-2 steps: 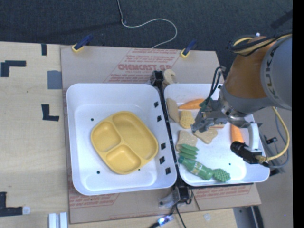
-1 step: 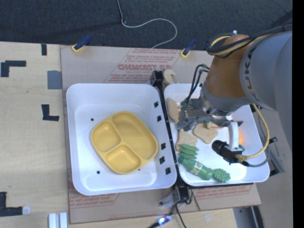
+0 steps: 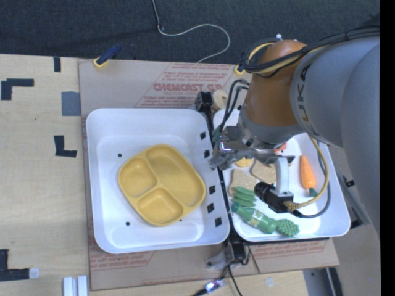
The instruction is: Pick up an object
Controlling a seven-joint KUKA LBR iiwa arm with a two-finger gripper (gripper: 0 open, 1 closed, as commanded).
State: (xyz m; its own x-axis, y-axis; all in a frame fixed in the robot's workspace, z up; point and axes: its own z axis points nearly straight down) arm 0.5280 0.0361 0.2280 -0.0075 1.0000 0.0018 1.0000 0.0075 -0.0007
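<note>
My gripper hangs over the left edge of the right bin, close to the wall between the two bins. The grey and orange wrist hides most of it from above. In the right bin lie a green knobbly toy, a smaller green piece, a tan flat piece and an orange carrot. A yellow three-part plate lies in the left bin. I see nothing held in the gripper.
The arm covers the back half of the right bin. A small red and white thing peeks out beside the wrist. Both bins sit on a cardboard sheet, and a thin cable loops behind it.
</note>
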